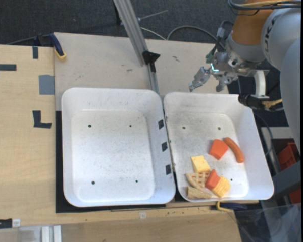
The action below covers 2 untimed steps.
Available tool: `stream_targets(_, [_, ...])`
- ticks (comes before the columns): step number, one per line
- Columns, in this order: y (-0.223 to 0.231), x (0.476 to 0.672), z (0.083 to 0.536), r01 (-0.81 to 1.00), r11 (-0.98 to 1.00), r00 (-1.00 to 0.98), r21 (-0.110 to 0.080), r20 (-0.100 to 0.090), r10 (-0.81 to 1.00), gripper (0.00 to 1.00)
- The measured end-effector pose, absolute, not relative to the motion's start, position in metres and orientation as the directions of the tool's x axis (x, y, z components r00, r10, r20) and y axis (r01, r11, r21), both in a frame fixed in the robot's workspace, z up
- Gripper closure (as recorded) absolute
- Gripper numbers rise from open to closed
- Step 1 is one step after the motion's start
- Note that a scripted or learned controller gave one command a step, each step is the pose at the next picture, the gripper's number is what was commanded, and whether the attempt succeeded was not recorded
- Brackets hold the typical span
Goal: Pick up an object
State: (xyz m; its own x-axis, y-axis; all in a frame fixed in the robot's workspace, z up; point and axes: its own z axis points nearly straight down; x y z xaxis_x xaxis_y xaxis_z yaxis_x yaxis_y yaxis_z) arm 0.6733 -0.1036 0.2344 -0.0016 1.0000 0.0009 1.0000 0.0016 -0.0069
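Observation:
My gripper (208,82) hangs above the far rim of the right bin (202,101), fingers spread and nothing between them. Well below it, in the near right part of that bin, lie toy foods: an orange-red block (218,148), an orange sausage (234,149), a yellow cheese cube (200,164), a tan waffle piece (196,179), a small red piece (212,179) and a ridged yellow piece (221,187). A tan cracker (196,192) rests by the front rim.
The left bin (111,145) sits beside the right one, sharing a raised middle rim. A slanted metal rail (134,29) with a black clamp stands behind the bins. Cables run over the bench at the back.

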Motion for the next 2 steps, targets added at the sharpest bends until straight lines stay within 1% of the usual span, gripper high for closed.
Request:
stream_targets(1, [-0.104, 0.674, 0.238, 1.0, 0.003, -0.003, -0.002, -0.001, 1.0, 0.0])
stream_targets(2, [-0.107, 0.679, 0.176, 1.0, 0.002, -0.002, -0.008, -0.001, 1.0, 0.0])
